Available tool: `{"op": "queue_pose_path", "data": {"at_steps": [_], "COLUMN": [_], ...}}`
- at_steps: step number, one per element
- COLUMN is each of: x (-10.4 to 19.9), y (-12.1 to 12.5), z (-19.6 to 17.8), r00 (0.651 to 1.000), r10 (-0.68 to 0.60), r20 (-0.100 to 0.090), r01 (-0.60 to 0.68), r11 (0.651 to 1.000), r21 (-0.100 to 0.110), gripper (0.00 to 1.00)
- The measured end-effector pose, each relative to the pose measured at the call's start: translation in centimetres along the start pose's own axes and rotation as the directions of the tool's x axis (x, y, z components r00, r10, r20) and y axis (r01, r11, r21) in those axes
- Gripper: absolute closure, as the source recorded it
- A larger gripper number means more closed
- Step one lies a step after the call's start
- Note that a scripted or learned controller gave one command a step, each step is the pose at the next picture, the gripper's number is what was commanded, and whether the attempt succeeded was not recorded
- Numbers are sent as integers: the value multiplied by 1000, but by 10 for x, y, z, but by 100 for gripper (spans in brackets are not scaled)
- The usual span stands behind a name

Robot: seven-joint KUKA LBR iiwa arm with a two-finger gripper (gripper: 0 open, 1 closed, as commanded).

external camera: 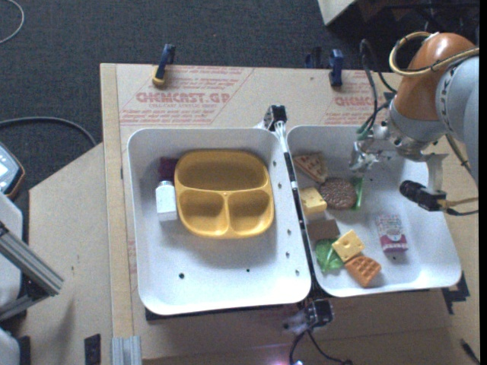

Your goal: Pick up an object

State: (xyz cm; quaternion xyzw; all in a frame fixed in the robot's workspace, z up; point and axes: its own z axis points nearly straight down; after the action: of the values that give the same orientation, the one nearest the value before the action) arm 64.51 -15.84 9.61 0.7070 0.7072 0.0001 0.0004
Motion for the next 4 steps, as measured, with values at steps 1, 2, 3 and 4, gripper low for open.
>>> {"op": "queue_pose_path", "data": {"at_steps": [1, 2, 3, 4], "x": [-2, -1, -1, 43], "y": [-3, -8, -7, -30], "z": [-45, -107, -131, -141], "r00": [1000, 1000, 1000, 1000], "r10": [2, 0, -1, -4], "r20": [2, 2, 2, -3], "r01": [-2, 0, 1, 4], "r11": [1000, 1000, 1000, 1000], "r21": [-6, -8, -5, 3], "gripper": [100, 100, 100, 100]}}
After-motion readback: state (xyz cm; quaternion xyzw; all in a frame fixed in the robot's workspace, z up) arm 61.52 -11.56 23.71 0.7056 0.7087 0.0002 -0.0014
